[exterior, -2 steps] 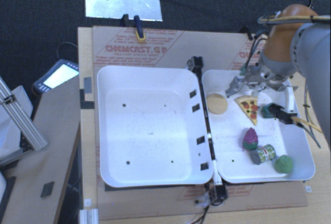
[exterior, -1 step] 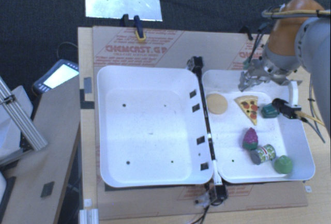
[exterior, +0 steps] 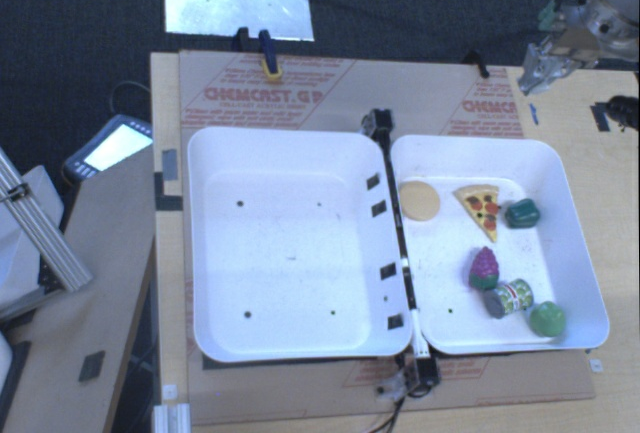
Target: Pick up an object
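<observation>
We are hovering the gripper (exterior: 545,71) beyond the right bin (exterior: 575,251); finger state unclear. Crowded can (exterior: 511,297) and grapes (exterior: 484,268) risk a misgrasp.

Even bright light, glaring bins (exterior: 290,146), slight softness

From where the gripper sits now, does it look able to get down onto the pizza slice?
Probably yes. The gripper is above the bench beyond the right bin, and the pizza slice lies flat and uncovered, apart from the tan disc and dark green piece.
</observation>
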Robot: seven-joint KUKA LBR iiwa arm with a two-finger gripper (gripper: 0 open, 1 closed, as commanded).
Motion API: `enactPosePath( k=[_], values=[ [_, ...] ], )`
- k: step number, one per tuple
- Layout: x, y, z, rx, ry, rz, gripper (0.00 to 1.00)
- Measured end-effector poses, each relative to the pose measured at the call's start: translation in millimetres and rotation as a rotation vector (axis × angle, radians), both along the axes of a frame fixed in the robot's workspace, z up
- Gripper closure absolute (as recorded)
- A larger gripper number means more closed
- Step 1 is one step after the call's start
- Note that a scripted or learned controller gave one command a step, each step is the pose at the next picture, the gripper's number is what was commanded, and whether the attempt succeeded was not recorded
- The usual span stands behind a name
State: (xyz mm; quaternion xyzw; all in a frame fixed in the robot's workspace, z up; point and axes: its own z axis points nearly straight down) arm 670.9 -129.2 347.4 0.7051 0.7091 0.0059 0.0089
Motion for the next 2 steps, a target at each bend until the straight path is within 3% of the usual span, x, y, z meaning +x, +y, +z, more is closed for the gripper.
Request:
enactPosePath(
  k=[1, 2],
  values=[
    [-6, 93, 36, 0.005, 0.014, 0.005, 1.0],
    [-11, 198, 141, 0.009, 0.006, 0.01, 1.0]
  ],
)
